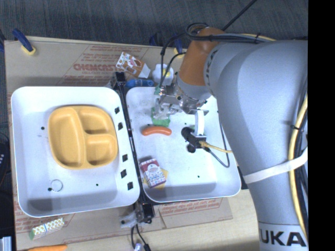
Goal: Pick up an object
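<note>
In the camera view, the grey arm (256, 103) reaches in from three o'clock, its orange band (194, 61) above the wrist. The gripper (163, 109) hangs low over the right bin (209, 187), at that bin's eleven o'clock corner, directly above a green object (161, 122). Whether it is released or clenched cannot be told from here. Just below the green object, toward six o'clock, lies an orange sausage-shaped object (157, 131). A small red-and-white packet (152, 172) rests near the bin's seven o'clock corner. The left bin (31, 192) holds a yellow divided tray (82, 136) at its centre.
</note>
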### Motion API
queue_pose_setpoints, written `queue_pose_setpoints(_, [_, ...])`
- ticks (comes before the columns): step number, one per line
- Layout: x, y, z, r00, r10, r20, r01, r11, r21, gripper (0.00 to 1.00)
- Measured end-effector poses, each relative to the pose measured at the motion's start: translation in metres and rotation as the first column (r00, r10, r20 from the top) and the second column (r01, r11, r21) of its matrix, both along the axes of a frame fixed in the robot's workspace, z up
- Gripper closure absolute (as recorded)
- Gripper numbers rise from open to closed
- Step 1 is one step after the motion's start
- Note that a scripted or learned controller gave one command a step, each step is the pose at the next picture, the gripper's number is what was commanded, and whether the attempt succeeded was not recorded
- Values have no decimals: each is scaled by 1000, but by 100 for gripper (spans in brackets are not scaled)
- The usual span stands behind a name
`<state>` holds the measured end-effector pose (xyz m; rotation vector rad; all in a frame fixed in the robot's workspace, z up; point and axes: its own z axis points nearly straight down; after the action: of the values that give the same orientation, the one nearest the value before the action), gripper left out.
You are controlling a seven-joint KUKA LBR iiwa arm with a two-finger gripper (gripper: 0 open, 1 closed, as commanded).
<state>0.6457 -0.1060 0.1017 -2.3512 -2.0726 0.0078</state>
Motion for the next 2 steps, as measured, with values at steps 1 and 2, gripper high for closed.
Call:
queue_pose_setpoints(1, [0, 0, 0, 1000, 0, 0, 0, 1000, 0, 0])
queue_pose_setpoints(2, [0, 1, 10, 1000, 4, -3, -4, 1000, 1, 100])
